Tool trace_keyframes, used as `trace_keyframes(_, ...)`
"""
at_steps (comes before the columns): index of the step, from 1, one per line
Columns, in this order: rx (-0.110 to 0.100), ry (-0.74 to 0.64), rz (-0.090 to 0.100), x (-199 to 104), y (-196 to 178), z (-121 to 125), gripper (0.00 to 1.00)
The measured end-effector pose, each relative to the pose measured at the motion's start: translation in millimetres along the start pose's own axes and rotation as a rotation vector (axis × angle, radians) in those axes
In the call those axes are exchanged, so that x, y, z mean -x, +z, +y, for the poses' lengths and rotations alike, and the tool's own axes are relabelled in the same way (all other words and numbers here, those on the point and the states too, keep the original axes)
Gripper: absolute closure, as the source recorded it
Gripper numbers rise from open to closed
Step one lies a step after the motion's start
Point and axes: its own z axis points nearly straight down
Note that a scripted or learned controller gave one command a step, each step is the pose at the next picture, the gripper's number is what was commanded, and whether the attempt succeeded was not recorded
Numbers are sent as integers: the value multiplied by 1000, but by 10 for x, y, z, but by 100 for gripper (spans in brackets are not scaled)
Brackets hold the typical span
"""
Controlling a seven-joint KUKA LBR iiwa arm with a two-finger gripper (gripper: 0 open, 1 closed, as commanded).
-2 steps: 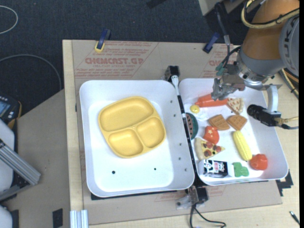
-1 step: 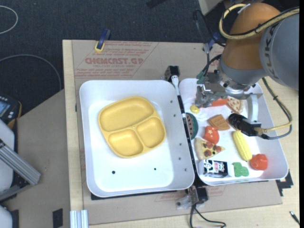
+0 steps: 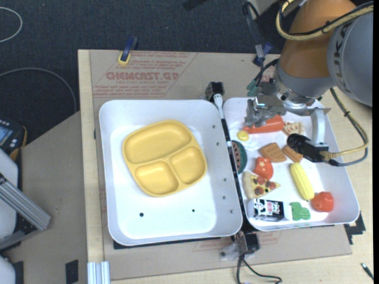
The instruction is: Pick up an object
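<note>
Orange plastic, a toy carrot (image 3: 267,125), lies at the twelve o'clock end of the right bin (image 3: 349,201), and the claw (image 3: 258,112) sits right over its leafy end, touching or nearly so. Whether the claw is wide, narrow or gripping I cannot tell, since the wrist hides it. Judging by this, the pick is at the grasp stage: the approach looks done, closing and lifting remain.

Toward six o'clock from the carrot lie a waffle piece (image 3: 272,152), a tomato (image 3: 264,167), a pizza slice (image 3: 262,186), a corn cob (image 3: 302,181), a red pepper (image 3: 323,202) and a small black-and-white carton (image 3: 268,209).

At nine o'clock, the left bin (image 3: 118,215) holds a yellow divided plate (image 3: 164,157). Both bins rest on a cardboard-covered table (image 3: 145,73), with dark carpet beyond at twelve o'clock.
</note>
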Motion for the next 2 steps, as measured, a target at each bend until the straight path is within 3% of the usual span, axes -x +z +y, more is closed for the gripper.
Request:
trace_keyframes(1,-8,2,1,-4,209,-59,100)
trace_keyframes(2,0,0,0,-35,7,-30,100)
